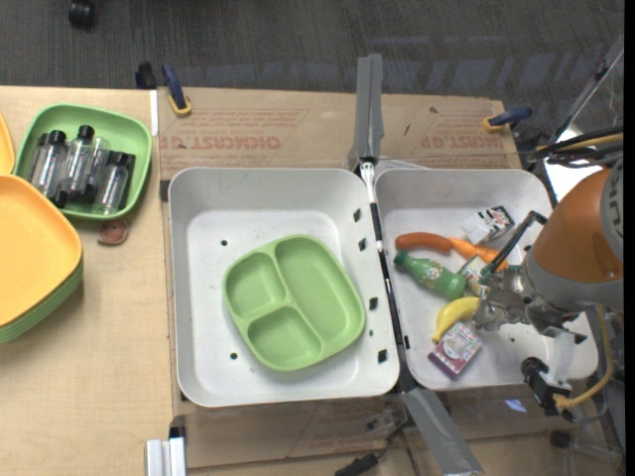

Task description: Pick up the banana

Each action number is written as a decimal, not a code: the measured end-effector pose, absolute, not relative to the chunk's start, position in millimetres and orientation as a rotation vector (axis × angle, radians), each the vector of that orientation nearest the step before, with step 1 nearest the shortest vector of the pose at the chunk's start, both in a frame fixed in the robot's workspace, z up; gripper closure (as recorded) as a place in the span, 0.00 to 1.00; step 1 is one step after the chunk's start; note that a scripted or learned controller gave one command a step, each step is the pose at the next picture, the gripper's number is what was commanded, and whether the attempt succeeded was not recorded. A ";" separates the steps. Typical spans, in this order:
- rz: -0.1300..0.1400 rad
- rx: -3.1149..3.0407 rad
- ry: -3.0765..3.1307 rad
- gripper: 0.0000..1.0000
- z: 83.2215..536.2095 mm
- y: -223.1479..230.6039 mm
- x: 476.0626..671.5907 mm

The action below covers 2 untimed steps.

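One banana, one green bottle, one carrot, two bins

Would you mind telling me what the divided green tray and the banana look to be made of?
The divided green tray looks like moulded plastic with a smooth, slightly matte finish: uniform colour, rounded compartment walls. The banana appears to be a plastic toy rather than fruit, judging by its even yellow and soft sheen, though it is too small to be certain.
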<state>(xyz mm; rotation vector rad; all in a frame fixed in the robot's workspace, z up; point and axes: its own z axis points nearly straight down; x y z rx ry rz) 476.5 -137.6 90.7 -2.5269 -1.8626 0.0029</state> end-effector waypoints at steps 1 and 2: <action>0.002 -2.581 -1.787 1.00 91.1 -135.8 476.8; 0.000 -2.648 -1.689 1.00 91.6 -135.7 477.1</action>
